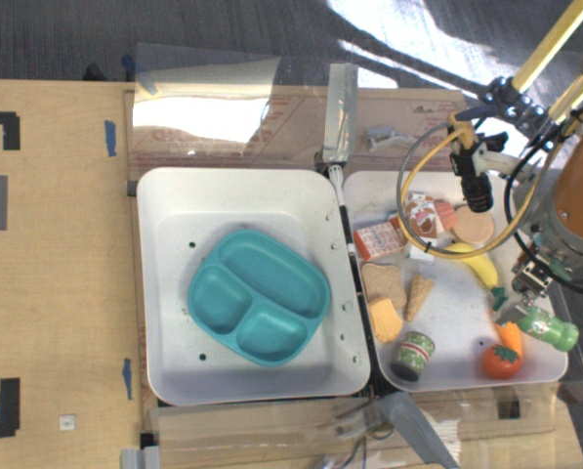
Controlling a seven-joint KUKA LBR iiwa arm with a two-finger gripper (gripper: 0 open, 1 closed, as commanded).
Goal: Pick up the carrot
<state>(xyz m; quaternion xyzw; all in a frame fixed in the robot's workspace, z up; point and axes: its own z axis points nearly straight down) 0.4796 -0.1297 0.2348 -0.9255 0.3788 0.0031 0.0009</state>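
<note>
- Your bench (57,262) is a pale tan board with black corner marks and blue tape bits on its left part.
- Two shallow white bins sit directly on it, side by side and touching along their inner rims: the left bin (164,291) (it holds a teal divided plate) and the right bin (447,374).
- A clear plastic sheet (208,110) lies along the bench's far edge, behind the left bin.
</note>
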